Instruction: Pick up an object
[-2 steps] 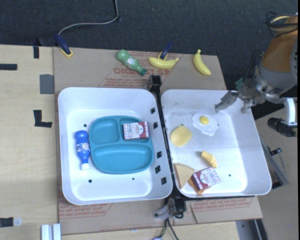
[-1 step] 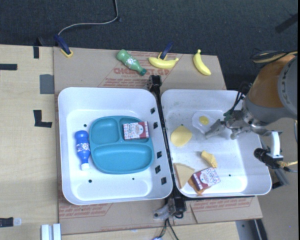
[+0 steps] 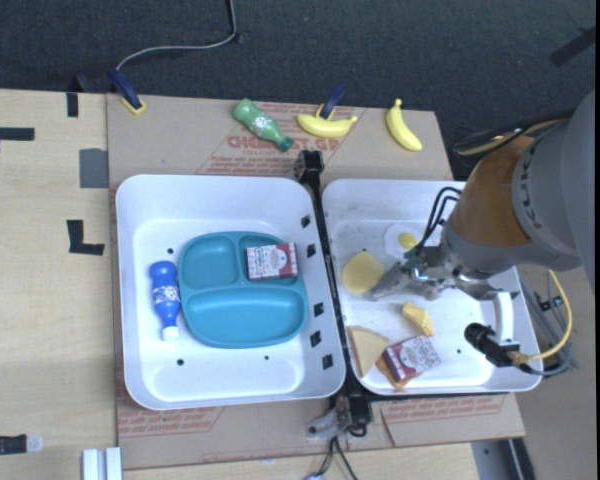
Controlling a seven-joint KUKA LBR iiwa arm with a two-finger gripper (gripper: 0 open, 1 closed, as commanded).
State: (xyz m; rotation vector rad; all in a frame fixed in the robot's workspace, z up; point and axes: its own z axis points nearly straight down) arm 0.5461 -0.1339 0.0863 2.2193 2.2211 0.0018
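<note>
The wooden bench (image 3: 40, 298) carries two shallow white bins side by side, and the grey arm with the orange band (image 3: 500, 213) reaches in from the right over the right-hand white bin (image 3: 375, 196). The left-hand white bin (image 3: 140, 208) holds a large blue divided plastic tray (image 3: 240, 308), a small red-and-white packet (image 3: 271, 261) lying in the tray's upper compartment, and a blue-and-white bottle (image 3: 164, 297) lying just beside the tray's left edge.

In the right-hand bin the tool (image 3: 388, 283) points left and slightly down, low over the bin floor; its grey fingers look drawn to a narrow gap with nothing between them. The likeliest target is the round pale-yellow disc (image 3: 361, 271), which lies just to the left of the fingertips, touching or nearly so; I cannot tell which. Since the disc is round, it has no long axis to line up with, so the move turns on a short shift leftward along the tool's own pointing line.

A small yellow cheese-like chunk (image 3: 417, 319) lies just below the tool. Further down are a tan wedge (image 3: 366, 347) and a red-and-white wrapper (image 3: 410, 358), side by side near the front wall.

Beyond the bins, on the cardboard, lie a green bottle (image 3: 263, 124) and two yellow toy bananas (image 3: 325, 124).
</note>
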